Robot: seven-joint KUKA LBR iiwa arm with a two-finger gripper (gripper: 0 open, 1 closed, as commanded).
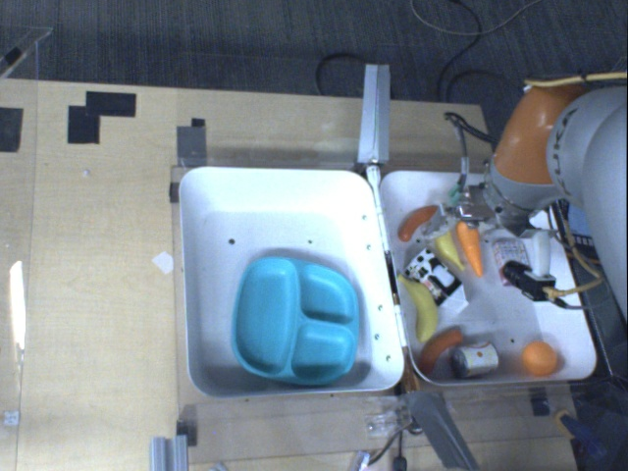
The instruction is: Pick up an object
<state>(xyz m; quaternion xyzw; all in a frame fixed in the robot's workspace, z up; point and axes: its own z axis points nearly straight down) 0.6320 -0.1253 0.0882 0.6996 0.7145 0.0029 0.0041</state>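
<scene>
In the camera view, the gripper [471,207] is seen low in the right bin [579,334], near its 12 o'clock rim; whether anything is clasped cannot be told. A carrot [472,249] lies just below it, with a yellow banana [423,306] toward 8 o'clock, a metal can [475,360] at 6 and an orange [540,358] at 5. A blue divided tray [294,319] is set in the left bin [211,214], bare floor left toward 12 o'clock.

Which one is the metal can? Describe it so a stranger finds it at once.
Look in the right bin, along its near edge. The metal can lies on its side between a reddish sausage and an orange ball; it is the one grey, shiny piece.
</scene>
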